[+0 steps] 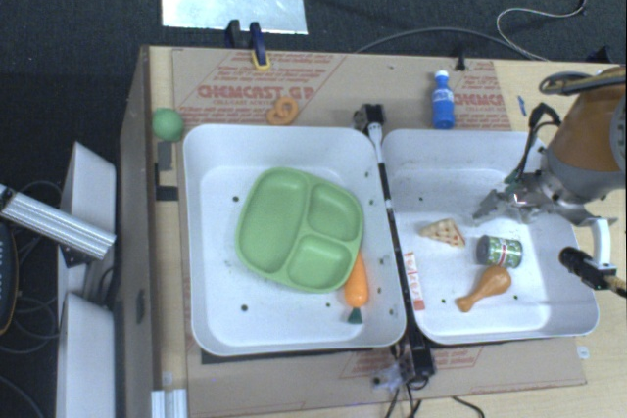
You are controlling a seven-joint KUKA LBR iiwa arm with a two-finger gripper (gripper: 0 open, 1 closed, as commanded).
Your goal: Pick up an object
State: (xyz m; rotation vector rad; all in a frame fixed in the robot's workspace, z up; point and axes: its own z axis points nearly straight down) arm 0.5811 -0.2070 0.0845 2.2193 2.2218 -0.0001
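The right bin (460, 173) holds a pizza slice (443, 232), a small green can (501, 252) lying on its side, and a tan chicken drumstick (485, 288). My gripper (504, 203) hangs over the bin's right half, just above and slightly behind the can, with the orange-banded arm (588, 144) coming in from the right. Nothing shows in its grasp. The left bin (225, 162) holds a green divided plate (300, 228), and an orange carrot (357, 287) lies at the plate's front right corner.
On the bench behind the bins stand a blue bottle (443, 100), a pretzel (283, 110), a green ball (168, 123) and a blue clamp (258, 44). A red-and-white label (411, 277) lies along the divider between the bins. Cables run near the arm.
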